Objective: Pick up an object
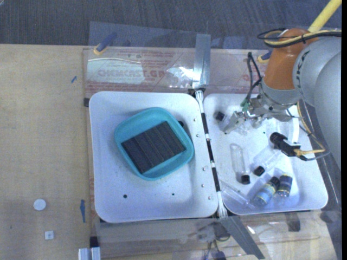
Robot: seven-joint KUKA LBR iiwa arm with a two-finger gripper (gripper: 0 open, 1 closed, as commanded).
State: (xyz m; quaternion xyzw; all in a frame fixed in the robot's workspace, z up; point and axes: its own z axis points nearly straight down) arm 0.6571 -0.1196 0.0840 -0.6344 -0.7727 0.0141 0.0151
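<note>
2 bins, pick not done yet

2 white bins sit side by side. Left bin point(108, 191) holds a teal tray point(123, 131) with a dark slab point(153, 145) on it. Right bin point(306, 175) holds the small stuff: a black cap point(219, 115) at its upper left, a clear vial point(236, 155) in the middle, 2 smaller caps point(245, 179) near the vial's lower end, and 2 bottles point(265, 193) at lower right.

Gripper point(238, 121) is low in the upper part of the right bin, just right of the cap and above the vial. It is blurred and partly under the wrist, so I cannot tell how far open it is or whether it has anything.

Progress, judged: the arm is at the bin and no item is visibly lifted. Grasp and lift are left. The cap looks the likeliest target.
</note>
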